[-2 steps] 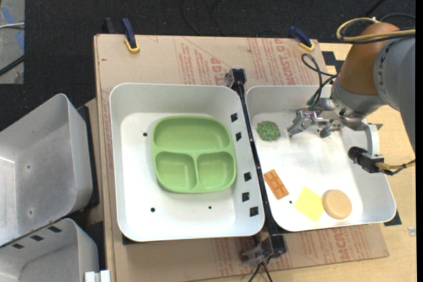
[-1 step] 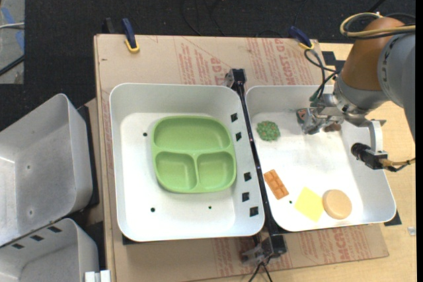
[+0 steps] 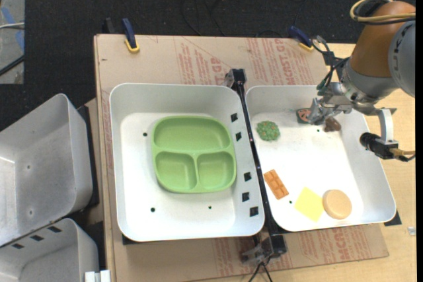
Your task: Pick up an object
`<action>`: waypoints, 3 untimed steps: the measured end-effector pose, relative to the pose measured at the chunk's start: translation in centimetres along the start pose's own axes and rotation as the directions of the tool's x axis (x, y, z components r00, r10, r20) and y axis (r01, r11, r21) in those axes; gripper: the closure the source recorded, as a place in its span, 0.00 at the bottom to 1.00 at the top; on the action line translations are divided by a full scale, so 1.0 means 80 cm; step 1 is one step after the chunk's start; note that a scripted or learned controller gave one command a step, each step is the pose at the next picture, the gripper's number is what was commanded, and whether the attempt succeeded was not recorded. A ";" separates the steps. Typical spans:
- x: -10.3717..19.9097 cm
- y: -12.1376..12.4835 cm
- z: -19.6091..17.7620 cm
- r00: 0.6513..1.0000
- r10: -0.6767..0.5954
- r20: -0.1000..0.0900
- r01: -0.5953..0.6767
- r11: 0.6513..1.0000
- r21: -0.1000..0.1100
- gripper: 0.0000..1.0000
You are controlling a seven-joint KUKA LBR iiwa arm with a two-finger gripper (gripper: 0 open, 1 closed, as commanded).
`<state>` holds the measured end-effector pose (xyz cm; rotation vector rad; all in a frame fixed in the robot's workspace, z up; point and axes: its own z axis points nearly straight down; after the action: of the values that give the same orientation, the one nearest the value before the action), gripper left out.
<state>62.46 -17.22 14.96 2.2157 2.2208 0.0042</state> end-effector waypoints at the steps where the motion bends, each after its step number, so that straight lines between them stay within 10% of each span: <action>1: 0.001 0.005 -0.081 1.000 -0.001 0.001 0.001 1.000 -0.003 1.00; 3: 0.074 -0.011 -0.132 1.000 -0.006 -0.003 0.006 1.000 0.005 1.00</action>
<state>61.51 -11.32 25.51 2.2130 2.2312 0.0023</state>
